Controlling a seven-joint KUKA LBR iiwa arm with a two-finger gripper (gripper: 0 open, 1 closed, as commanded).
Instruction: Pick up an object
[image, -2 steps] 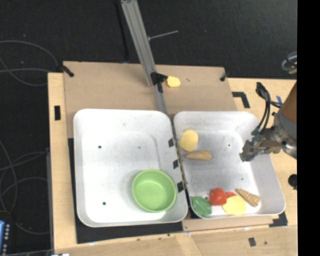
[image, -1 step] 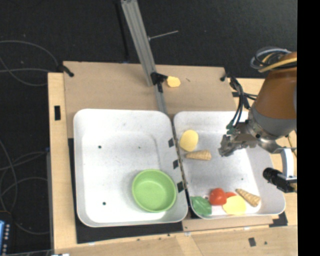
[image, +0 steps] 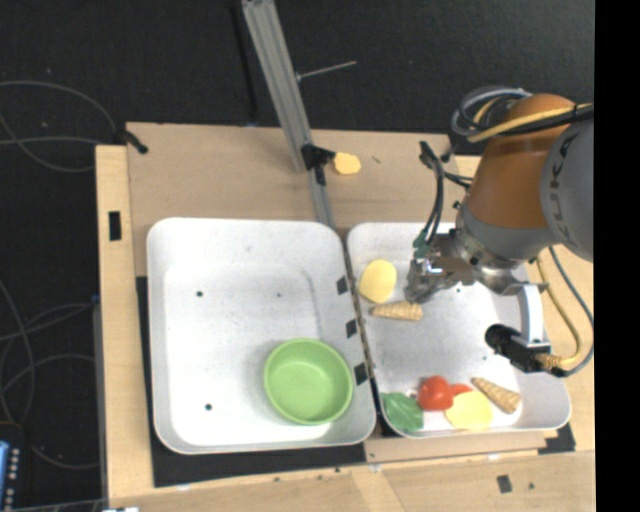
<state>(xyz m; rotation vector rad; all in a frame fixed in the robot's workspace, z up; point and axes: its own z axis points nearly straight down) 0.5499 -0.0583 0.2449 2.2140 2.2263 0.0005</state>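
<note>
The gripper hangs low in the right bin, just above a tan cone and beside a yellow lemon — whether it grips anything cannot be told. A green bowl sits in the left bin.

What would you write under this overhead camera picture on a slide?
Gripper poised over the right bin near a yellow lemon-like toy and cone.

Tan bench bears two white bins side by side and a small yellow piece
</note>
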